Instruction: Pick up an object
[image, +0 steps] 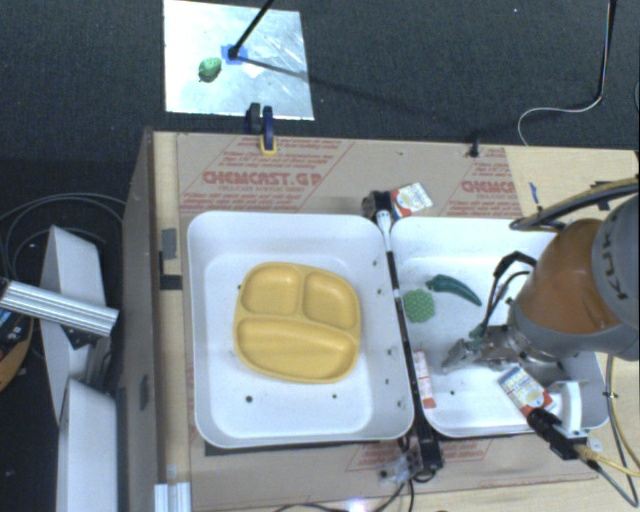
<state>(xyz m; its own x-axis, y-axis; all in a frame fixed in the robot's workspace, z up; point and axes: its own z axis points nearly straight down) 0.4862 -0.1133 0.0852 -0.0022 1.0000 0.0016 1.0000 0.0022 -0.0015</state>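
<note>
In the right bin (440, 235) a round green ball (418, 305) sits near the left wall, with a dark green pepper-shaped toy (455, 288) just beyond it, farther back and to the right. A small red-and-white packet (523, 388) lies near the bin's near edge, under the arm (570, 285). The gripper (462, 354) hangs low over the bin floor, nearer than the ball and apart from it; whether it is released or clenched I cannot tell. The left bin (215, 400) holds a yellow divided tray (297, 322). Both bins rest on the counter (300, 170).
</note>
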